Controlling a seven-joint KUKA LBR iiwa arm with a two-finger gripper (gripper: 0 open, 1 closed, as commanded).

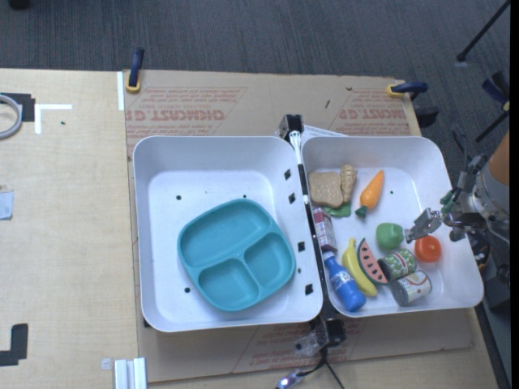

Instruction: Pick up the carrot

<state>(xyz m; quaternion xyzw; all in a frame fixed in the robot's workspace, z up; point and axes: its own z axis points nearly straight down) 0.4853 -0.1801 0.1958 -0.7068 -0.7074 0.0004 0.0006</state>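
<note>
Carrot untouched, end effector off at right bin edge.
Blue tray (235, 254) far left of end effector (442, 217); carrot (371, 190) up-left of it, loose among toy food, awaiting the pick; open or closed: cannot tell.

End effector (427, 224) low, at right.

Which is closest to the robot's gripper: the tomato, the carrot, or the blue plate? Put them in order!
Counting outward from the gripper at the right bin's right side:
1. Tomato, just below the gripper, right bin.
2. Carrot, farther left and toward the back of the right bin.
3. Blue divided plate, far away in the left bin.
</note>
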